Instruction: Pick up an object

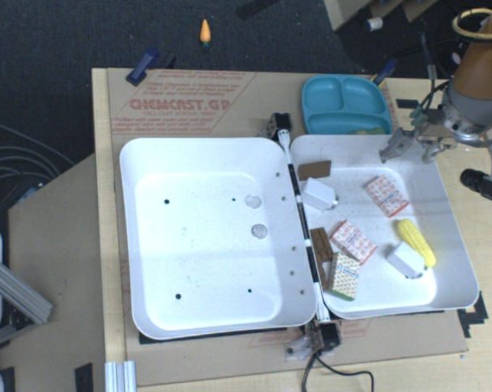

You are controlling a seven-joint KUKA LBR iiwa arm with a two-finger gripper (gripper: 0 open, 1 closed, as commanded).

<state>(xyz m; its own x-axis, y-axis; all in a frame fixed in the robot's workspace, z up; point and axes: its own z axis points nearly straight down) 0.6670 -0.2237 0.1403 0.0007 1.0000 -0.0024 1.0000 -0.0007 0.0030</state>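
The right bin (454,219) holds several small things: a brown card (315,170), a white block (319,194), a red-and-white checked packet (385,195), a second such packet (352,242), a yellow corn cob (415,242), a small white block (405,262), a brown bar (321,247) and a patterned packet (344,278). My gripper (410,152) hangs over the bin's far right rim, above and to the right of the checked packet. Its two grey fingers (391,150) stand spread apart, open, with nothing between them.
The left bin (148,219) bears two small grey discs (254,202) near its right side. A teal divided tray (346,104) lies behind the right bin, close to the gripper. A blue clip (142,68) and an orange bit (205,31) lie at the far left.
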